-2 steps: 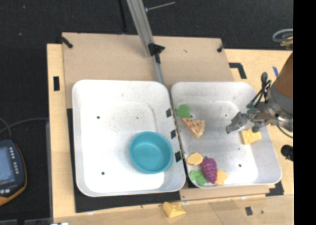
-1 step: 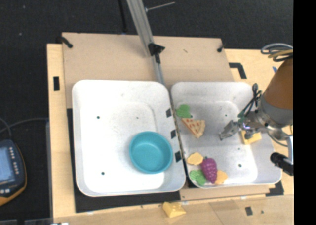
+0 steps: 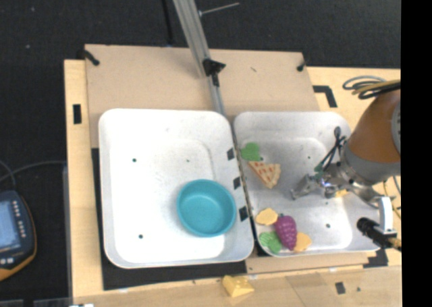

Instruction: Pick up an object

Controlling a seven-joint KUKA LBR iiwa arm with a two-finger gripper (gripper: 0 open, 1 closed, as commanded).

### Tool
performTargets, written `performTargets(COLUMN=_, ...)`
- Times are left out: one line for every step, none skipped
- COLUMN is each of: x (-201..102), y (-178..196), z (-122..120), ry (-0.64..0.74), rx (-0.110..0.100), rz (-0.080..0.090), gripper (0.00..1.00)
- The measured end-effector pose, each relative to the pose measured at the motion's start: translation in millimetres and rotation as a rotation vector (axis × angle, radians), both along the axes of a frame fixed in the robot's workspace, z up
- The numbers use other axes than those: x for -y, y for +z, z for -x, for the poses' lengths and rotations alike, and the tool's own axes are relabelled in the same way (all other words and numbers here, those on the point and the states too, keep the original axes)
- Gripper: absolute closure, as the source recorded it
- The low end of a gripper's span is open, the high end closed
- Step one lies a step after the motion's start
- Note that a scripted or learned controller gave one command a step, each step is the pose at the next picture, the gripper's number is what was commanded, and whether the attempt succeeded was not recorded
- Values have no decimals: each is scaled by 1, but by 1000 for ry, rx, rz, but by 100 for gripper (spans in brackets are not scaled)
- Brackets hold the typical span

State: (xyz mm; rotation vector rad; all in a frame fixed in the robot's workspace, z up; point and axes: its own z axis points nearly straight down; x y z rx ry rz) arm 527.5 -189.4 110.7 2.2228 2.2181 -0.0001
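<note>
Jaws [image 3: 305,187] low inside right bin [image 3: 290,127], over bare floor mid-bin; spread not discernible, nothing visibly gripped. Toy pizza slice [image 3: 264,173] just left of jaws. Purple grapes [image 3: 286,229], yellow and green bits clustered at near-left corner. Teal bowl [image 3: 206,207] in left bin [image 3: 148,137].
</note>
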Motion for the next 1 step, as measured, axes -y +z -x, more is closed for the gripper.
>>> performTargets(x=0, y=11, z=-1, ry=-5, rx=4, rz=-1, gripper=100)
